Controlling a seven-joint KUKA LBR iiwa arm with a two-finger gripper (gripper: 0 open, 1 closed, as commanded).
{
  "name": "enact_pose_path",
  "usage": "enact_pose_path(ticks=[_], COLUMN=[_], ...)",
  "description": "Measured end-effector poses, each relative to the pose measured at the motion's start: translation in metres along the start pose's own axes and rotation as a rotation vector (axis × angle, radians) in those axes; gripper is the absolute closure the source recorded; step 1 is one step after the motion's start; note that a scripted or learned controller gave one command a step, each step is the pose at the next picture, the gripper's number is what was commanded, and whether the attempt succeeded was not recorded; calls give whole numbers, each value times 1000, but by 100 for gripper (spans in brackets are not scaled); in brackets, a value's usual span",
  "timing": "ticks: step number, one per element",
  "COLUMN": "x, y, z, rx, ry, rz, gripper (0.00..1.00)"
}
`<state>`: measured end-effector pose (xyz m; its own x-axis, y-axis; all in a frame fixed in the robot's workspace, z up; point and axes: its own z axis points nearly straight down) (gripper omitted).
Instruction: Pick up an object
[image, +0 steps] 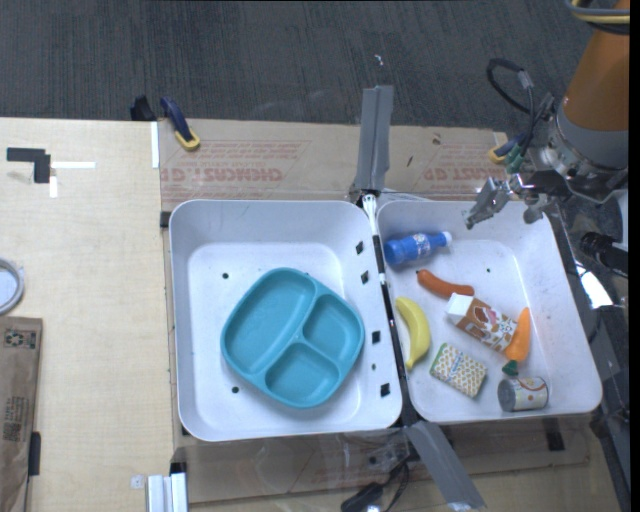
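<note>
Hovering over right bin's (560, 400) back rim: gripper (487, 205) | fingers spread, grasping nothing | blue bottle (415, 246) lies just below

Robotics lab, grey arm (600, 90), two white bins (185, 300), taped cardboard bench (280, 160)

My tool (487, 205) hangs over the right bin's (560, 395) far edge. Below it lies the bottle (414, 247), then the sausage (440, 284), with the carton (483, 322) beside the carrot (518, 336). Banana (413, 330) hugs the left wall, can (523, 393) nearest. The divided plate (291, 337) sits in the left bin (195, 300).
</note>
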<state>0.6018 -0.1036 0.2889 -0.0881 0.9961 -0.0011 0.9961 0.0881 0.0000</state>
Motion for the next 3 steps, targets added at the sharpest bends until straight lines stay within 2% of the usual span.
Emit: enact_pose_path(ticks=[1,2,3], x=[-18,-9,-11], y=[18,-26,-26], z=[126,198,188], rx=[3,2,1], ry=[1,1,0], rz=[-35,-52,-47], gripper=[0,0,100])
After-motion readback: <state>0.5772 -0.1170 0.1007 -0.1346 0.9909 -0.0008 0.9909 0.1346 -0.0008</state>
